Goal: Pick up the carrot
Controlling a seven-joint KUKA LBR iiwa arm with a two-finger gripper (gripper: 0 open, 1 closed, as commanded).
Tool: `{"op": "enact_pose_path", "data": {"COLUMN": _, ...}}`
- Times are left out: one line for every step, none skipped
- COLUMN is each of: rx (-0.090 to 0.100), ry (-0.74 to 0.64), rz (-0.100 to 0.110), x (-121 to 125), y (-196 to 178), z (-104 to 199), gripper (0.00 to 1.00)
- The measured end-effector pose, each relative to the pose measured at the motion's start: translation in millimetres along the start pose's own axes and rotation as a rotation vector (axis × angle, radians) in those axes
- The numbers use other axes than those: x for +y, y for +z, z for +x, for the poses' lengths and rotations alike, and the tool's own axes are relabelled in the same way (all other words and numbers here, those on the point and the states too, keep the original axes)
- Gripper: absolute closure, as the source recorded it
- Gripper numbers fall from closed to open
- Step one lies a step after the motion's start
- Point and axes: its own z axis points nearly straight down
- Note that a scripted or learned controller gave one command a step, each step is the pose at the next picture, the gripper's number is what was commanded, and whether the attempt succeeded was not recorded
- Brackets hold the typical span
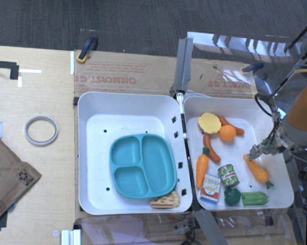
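Reaching into the right bin [287,194], the gripper [255,152] hangs just over the top end of a carrot [256,169] by the right wall. I cannot tell how its fingers are set. Another carrot [201,170] lies left. Next, it needs to drop and pinch.

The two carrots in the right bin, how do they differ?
The left carrot lies near the bin's left wall, almost upright in the view, beside a sausage and a small carton. The right carrot lies slanted near the right wall, its top end right at the gripper. The left carrot looks slimmer and longer; the right one looks stubbier. Both are orange and lie flat in the same bin.
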Motion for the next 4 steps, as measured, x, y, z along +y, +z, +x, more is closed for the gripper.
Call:
{"op": "enact_pose_path", "data": {"rx": 0.000, "ry": 0.000, "rz": 0.001, "x": -0.2, "y": 0.2, "z": 0.0, "gripper": 0.00}}
{"op": "enact_pose_path", "data": {"rx": -0.001, "ry": -0.131, "rz": -0.002, "x": -14.2, "y": 15.9, "z": 0.5, "gripper": 0.00}}
{"op": "enact_pose_path", "data": {"rx": 0.000, "ry": -0.131, "rz": 0.000, "x": -13.2, "y": 9.7, "z": 0.6, "gripper": 1.00}}
{"op": "enact_pose_path", "data": {"rx": -0.003, "ry": -0.080, "rz": -0.001, "x": 41.5, "y": -110.8, "z": 60.6, "gripper": 1.00}}
